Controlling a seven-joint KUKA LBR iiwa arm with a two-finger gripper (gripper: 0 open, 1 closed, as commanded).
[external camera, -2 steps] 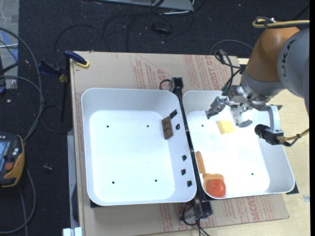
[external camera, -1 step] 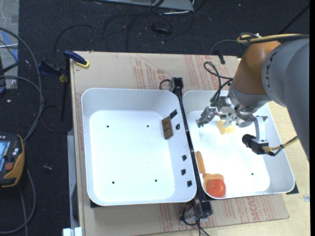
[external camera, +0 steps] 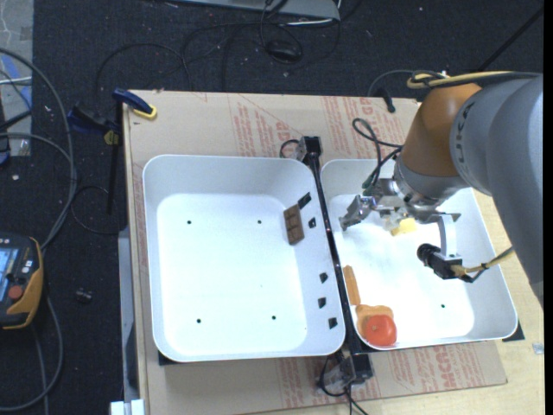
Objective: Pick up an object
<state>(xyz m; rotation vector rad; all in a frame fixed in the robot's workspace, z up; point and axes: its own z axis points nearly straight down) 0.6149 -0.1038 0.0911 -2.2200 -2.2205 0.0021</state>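
Even, fairly bright overhead light falls on the scene. The two white bins (external camera: 225, 258) are near blown out, their walls showing only soft grey shading. The arm (external camera: 484, 137) casts a faint shadow into the right bin. The dark floor (external camera: 78, 24) looks grainy, and fine detail is slightly soft throughout.

**Clamp, cables and pendant around the bins**

The tan worktop (external camera: 225, 115) carries two white bins. The left bin (external camera: 164, 180) lies left of the hand (external camera: 352, 214), and the right bin (external camera: 467, 314) lies beneath it. A blue and yellow clamp (external camera: 134, 104) sits at the worktop corner, far up-left of the hand. Black cables (external camera: 216, 33) trail over the dark floor (external camera: 69, 24) beyond. An orange-edged pendant (external camera: 17, 279) lies far to the left.
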